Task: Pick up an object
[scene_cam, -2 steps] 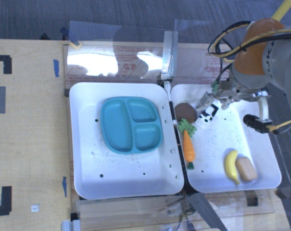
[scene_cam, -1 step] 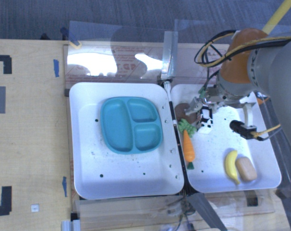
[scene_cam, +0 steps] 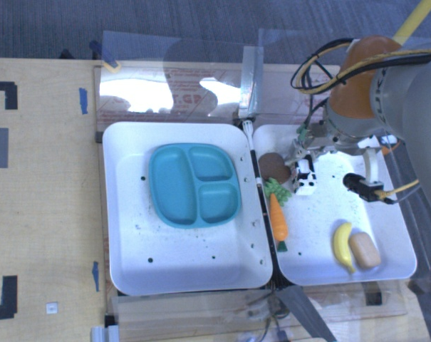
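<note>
Camera view: pincer (scene_cam: 305, 164) low in right white bin (scene_cam: 393, 223), finger spread indiscernible, just beside round brown object (scene_cam: 273, 167); orange plastic carrot (scene_cam: 278, 219) lies nearby below.

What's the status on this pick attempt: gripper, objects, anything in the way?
Gripper low in right bin, by a black-and-white toy. Carrot, brown piece beside it. Banana, bread roll apart, unobstructed.

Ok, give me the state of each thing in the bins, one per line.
plate: lying flat in the left bin
carrot: lying along the right bin's left wall
banana: lying beside the potato, touching it
potato: lying near the right bin's front
gripper: low over the right bin
</note>
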`<state>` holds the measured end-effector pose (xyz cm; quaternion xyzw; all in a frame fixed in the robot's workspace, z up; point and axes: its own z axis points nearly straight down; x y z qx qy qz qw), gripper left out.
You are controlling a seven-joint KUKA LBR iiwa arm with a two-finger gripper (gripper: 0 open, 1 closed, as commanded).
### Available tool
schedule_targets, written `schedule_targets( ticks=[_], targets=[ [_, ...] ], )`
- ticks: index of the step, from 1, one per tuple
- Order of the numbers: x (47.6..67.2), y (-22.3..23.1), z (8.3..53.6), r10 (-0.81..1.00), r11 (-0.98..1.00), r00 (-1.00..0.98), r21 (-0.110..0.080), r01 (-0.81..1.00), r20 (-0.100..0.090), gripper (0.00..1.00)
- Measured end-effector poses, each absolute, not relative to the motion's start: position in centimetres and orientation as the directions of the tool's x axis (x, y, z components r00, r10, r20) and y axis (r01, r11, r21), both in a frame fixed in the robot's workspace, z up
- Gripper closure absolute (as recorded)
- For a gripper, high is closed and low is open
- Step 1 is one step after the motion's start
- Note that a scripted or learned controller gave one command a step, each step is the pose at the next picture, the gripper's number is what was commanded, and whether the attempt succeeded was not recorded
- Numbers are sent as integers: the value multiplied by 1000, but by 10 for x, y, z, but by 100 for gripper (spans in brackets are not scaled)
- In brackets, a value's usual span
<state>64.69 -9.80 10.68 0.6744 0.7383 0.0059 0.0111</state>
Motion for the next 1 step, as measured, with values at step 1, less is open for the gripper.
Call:
schedule_targets(
  ticks=[1],
  targets=[
    [648, -34, 190, 999, 48, -48, 11, 999, 1, 100]
  ],
)
